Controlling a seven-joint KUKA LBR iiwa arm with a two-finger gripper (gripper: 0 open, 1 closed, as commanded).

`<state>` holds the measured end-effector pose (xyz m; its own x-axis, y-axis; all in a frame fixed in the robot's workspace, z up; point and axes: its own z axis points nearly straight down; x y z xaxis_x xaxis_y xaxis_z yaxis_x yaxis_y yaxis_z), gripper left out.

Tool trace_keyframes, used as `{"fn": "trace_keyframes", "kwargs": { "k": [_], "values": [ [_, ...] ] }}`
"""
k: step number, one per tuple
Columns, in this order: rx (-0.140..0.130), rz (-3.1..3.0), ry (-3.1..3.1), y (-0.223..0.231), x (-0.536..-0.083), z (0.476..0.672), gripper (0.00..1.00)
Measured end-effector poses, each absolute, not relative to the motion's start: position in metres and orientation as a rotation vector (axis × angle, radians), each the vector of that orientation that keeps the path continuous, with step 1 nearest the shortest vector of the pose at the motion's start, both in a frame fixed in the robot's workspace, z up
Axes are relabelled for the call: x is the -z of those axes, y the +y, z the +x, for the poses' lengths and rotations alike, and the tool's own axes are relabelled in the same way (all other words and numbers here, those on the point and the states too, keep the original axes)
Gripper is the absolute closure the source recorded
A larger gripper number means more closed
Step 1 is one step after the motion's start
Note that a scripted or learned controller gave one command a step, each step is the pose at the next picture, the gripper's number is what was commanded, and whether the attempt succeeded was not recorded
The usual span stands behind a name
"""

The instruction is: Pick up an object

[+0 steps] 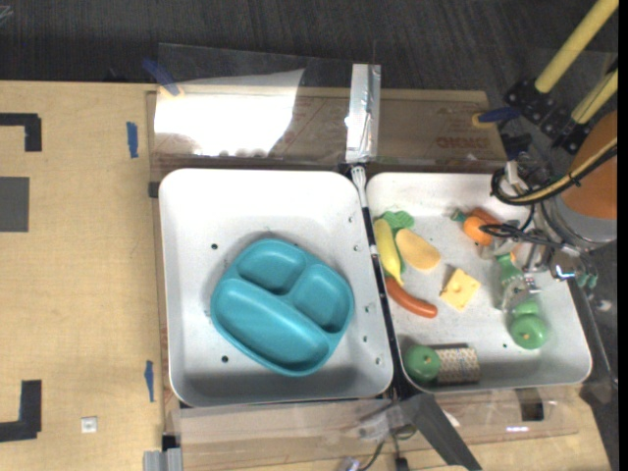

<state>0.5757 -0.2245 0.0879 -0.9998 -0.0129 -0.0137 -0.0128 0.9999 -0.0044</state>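
Two shallow white bins sit side by side on the desk (69, 263), and the nearest things lie along the front edge of the right bin (579, 361): a green ball-shaped toy (423, 363) touching a small speckled grey block (456, 363) just to its right. In the left bin (186, 263) a teal divided plate (283, 304) rests tilted toward the front, taking up most of the floor.

Farther back in the right bin, a red-orange sausage (411, 301) lies at a slant near the dividing wall, with a yellow cheese wedge (459, 289) just beside it. A green apple-like toy (529, 329) sits toward the right wall. Behind the sausage, a yellow banana (389, 249) lies along the divider, a pale orange slice (422, 253) touching its right side and a green leafy piece (398, 220) at its far end. An orange toy (475, 228) sits near the back of the bin.

The gripper (518, 281) hangs over the right side of this bin, just above the green apple-like toy, below the grey arm (589, 189) and its loops of cable. Whether its fingers are spread or closed cannot be made out, and nothing can be seen held in it.

Beyond the bins, a clear plastic sheet (235, 116) and a strip of silver tape (363, 111) lie at the back.
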Motion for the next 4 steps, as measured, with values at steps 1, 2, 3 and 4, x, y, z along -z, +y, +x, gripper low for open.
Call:
{"fn": "trace_keyframes", "kwargs": {
  "k": [1, 2, 3, 4],
  "values": [
    [0.009, -0.106, 3.126, -0.208, -0.088, 0.584, 0.00],
    [0.002, -0.181, 3.124, -0.170, -0.088, 0.635, 0.00],
    [0.006, -0.180, 3.113, -0.170, -0.100, 0.638, 1.00],
    [0.005, -0.180, 3.115, -0.170, -0.099, 0.638, 0.00]
  ]
}}
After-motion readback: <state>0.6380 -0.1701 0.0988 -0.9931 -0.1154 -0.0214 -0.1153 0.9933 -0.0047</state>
